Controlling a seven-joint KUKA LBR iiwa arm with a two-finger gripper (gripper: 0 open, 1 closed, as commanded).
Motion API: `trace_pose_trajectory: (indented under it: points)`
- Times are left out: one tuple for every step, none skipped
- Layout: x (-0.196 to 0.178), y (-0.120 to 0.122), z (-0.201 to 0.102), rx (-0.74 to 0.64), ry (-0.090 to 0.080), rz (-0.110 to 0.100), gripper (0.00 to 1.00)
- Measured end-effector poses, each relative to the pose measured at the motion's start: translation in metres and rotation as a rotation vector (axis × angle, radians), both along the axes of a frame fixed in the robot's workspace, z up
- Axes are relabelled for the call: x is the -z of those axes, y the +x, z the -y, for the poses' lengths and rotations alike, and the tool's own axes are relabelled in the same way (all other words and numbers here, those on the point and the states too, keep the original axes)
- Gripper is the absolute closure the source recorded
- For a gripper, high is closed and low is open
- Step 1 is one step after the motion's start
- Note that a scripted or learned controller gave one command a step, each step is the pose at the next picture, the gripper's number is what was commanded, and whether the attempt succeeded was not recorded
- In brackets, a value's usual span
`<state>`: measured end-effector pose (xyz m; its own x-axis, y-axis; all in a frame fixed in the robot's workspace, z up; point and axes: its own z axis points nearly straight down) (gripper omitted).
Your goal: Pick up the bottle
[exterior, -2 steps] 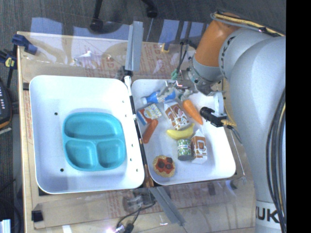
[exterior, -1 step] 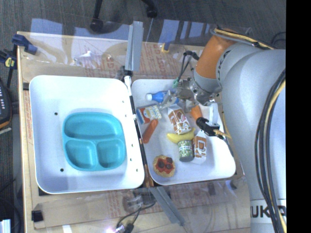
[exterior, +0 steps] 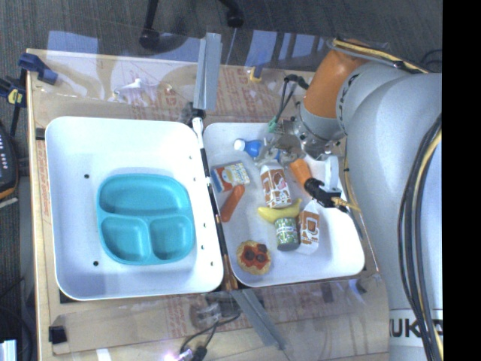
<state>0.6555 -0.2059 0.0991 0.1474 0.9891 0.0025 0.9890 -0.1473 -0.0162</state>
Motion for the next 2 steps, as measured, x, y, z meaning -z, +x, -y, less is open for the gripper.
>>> trace_pose_trajectory:
  points:
    - [-0.099, 0.002, -0.065, 0.319, -0.007, 0.013, 1.0]
    - [-0.092, -0.063, -0.166, 0.197, -0.006, 0.009, 1.0]
